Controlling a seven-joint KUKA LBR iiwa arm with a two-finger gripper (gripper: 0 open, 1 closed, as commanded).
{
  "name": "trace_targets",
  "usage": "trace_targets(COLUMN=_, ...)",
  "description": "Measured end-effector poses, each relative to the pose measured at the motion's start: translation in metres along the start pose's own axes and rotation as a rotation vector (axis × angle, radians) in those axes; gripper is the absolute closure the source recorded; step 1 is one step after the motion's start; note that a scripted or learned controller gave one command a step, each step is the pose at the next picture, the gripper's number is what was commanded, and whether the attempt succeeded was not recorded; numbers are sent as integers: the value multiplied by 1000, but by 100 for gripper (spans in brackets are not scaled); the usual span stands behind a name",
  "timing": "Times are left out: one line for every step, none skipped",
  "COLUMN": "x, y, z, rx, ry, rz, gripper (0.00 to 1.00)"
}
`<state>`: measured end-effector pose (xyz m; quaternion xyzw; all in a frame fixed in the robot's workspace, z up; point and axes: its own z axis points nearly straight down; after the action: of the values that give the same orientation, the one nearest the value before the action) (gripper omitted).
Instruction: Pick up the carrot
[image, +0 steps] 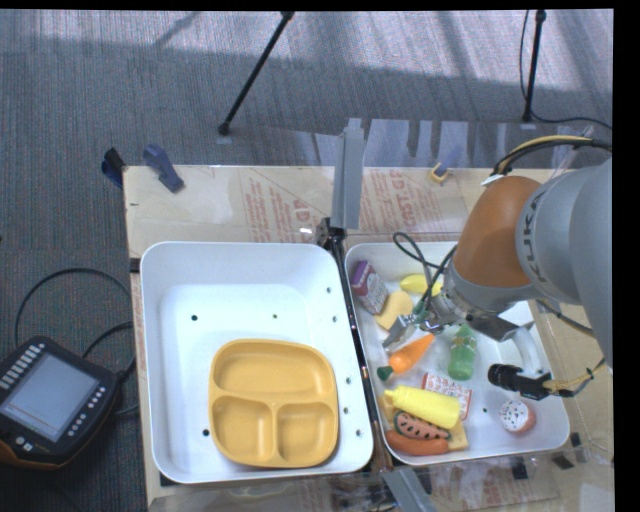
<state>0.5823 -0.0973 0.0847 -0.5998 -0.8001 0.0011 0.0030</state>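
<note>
The carrot is orange with a green stub at its lower left end. It lies at a slant in the middle of the right bin. My gripper hangs low over the bin, just above and left of the carrot's upper half, close to it or touching it. The grey arm with its orange band reaches in from the right and hides the bin's upper right part. I see nothing lifted off the bin floor.
Around the carrot lie a purple can, a yellow block, a green bottle, a yellow bottle, a hot dog and a small red-and-white box. The left bin holds a yellow divided plate.
</note>
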Motion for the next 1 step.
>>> trace_targets(x=-1, y=-1, z=-7, rx=4, ry=3, rz=4, gripper=100)
